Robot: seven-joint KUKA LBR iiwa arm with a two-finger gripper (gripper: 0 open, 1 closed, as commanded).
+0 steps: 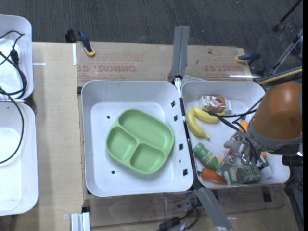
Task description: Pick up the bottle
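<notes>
Matt green plastic plate (140,141) in smooth white bin (91,143); glossy orange arm band (280,110); bare metal gripper (236,157).

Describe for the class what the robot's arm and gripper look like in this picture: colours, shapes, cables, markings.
The arm shows a large rounded orange section with a grey band beneath it. Black cables run from it across the right bin. At its end sits the gripper, a cluster of bare silvery metal parts with angular links. No lettering or markings can be made out on it.
</notes>
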